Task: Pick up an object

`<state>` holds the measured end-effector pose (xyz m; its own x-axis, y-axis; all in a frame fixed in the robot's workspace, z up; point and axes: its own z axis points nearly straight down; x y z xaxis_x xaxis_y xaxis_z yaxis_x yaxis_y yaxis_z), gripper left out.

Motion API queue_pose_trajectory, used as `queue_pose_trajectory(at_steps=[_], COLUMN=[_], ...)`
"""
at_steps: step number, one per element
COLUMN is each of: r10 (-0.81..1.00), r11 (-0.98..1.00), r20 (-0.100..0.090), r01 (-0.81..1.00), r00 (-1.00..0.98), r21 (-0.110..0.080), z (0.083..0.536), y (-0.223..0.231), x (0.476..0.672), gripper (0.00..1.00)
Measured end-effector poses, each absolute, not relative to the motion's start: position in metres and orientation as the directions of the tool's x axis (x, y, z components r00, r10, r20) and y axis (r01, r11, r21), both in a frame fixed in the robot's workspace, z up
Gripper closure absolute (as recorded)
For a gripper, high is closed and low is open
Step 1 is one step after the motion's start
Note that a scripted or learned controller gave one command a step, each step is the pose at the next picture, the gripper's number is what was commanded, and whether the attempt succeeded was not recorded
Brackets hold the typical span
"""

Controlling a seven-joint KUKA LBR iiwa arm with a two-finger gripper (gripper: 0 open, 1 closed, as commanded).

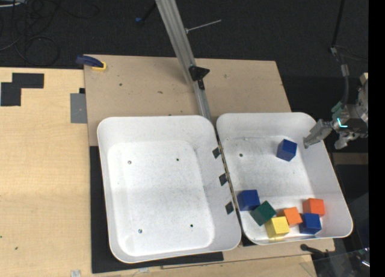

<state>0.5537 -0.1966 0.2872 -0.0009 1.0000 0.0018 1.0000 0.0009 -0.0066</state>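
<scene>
Seven cubes lie loose in the right bin [337, 176], the lone blue cube [287, 149] nearest the gripper [328, 132] at the bin's far right rim, fingers apart and bare, so nothing is picked yet.

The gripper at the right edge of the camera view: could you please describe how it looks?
The gripper is a small grey and white metal assembly with slim grey fingers and a small teal light on its body. A thin dark cable runs up behind it. Finer markings are too small to tell.
</scene>
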Motion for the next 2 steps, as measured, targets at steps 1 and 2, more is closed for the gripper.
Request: queue_pose_trajectory(at_steps=[1,2], r10=[1.000,1.000], r11=[0.001,0.000], r20=[0.001,0.002], r01=[1.000,1.000], r00=[-0.001,0.000], r21=[-0.003,-0.009], z=[0.289,0.228], y=[-0.197,-0.203], x=[0.554,0.557], gripper=[0.00,0.00])
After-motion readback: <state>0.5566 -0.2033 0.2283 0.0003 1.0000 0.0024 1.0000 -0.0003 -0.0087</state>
